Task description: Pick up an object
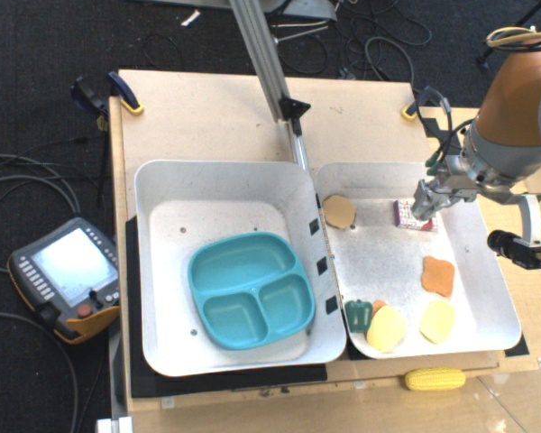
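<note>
My gripper [423,208] hangs low over the far part of the right bin [379,246], right at a small pink and white packet [409,216] that lies under its tip. In the same bin lie a tan round cookie-like piece [339,212], an orange piece [438,276], two yellow pieces [437,321] [387,328] and a small green pepper [357,314]. The arm's orange band [516,93] rises at the right.
The left bin [162,188] holds a teal divided tray [250,289]. A yellow corn cob [435,379] lies on the bench in front of the right bin. A metal pole [269,61] slants down between the bins. A teach pendant [65,278] sits at the left.
</note>
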Robot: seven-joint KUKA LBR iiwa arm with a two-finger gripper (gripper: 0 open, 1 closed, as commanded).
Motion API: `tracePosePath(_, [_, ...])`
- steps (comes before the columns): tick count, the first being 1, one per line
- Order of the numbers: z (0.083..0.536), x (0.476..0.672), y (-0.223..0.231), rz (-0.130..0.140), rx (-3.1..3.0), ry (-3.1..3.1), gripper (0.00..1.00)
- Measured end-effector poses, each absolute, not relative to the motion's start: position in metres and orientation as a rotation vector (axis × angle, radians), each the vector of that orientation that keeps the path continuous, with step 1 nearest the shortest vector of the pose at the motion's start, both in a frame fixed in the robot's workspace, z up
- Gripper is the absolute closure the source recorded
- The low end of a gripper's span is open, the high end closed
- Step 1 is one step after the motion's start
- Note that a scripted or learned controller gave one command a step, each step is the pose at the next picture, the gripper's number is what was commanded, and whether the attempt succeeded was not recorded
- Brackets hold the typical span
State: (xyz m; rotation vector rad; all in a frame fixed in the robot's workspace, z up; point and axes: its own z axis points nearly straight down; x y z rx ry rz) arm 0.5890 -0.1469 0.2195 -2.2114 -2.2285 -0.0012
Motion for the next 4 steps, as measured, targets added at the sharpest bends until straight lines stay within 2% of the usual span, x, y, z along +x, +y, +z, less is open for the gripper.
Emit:
tracePosePath(1, [0.212, 0.584, -0.089, -0.001, -2.21, -2.229, 1.0])
tracePosePath(2, [0.222, 0.591, -0.037, -0.004, -2.212, -2.231, 1.0])
tracePosePath(4, [0.212, 0.579, 0.064, 0.0, -2.211, -2.229, 1.0])
